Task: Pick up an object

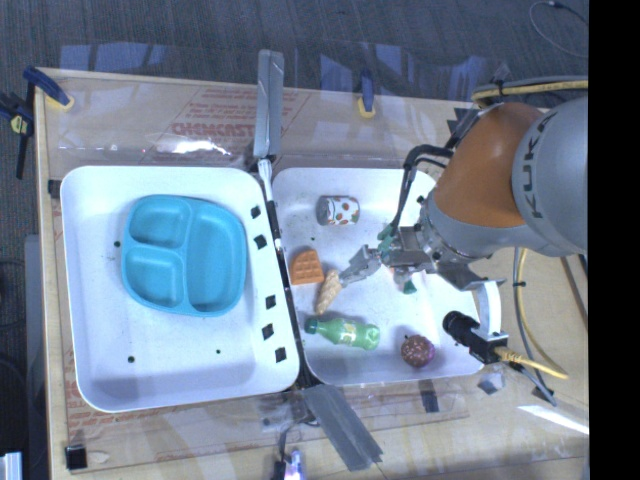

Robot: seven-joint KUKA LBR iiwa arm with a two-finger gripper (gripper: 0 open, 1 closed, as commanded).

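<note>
The bottle [343, 331] lies below my gripper [352, 267], whose spread fingers reach left toward the croissant [328, 290].

Left bin [90, 368] has a divided plate [185, 253] sitting in it. In the right bin [300, 183], a small can [338, 210] sits at the back, bread slice [306, 266] by the left wall, bottle [343, 331] up front, round ball [418, 349] to its right.
</note>
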